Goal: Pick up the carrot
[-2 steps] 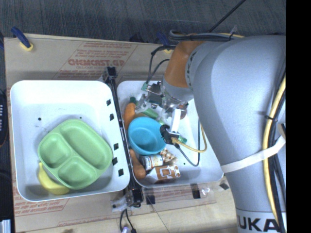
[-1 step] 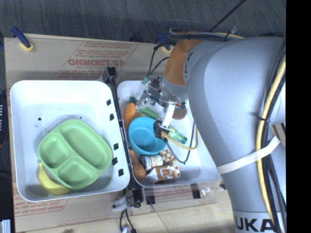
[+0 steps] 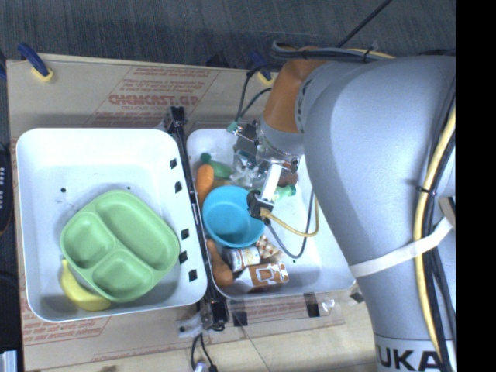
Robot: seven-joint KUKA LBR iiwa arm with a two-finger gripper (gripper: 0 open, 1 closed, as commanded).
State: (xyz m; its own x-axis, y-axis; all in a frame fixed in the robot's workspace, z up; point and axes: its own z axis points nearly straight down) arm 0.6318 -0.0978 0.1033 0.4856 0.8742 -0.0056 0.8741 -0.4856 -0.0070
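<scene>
Carrot (image 3: 204, 181) left of bowl (image 3: 230, 215), plate (image 3: 120, 243) in left bin (image 3: 46, 149)

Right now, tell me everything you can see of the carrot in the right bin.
The carrot is a small orange piece, smooth and plastic-looking like toy food, with a green top at its upper end. It lies lengthwise near the left wall of the right bin, pointing away from the camera. Its lower end meets the rim of the blue bowl, which covers part of it. The gripper sits to its right, above the bowl, not on the carrot.
</scene>
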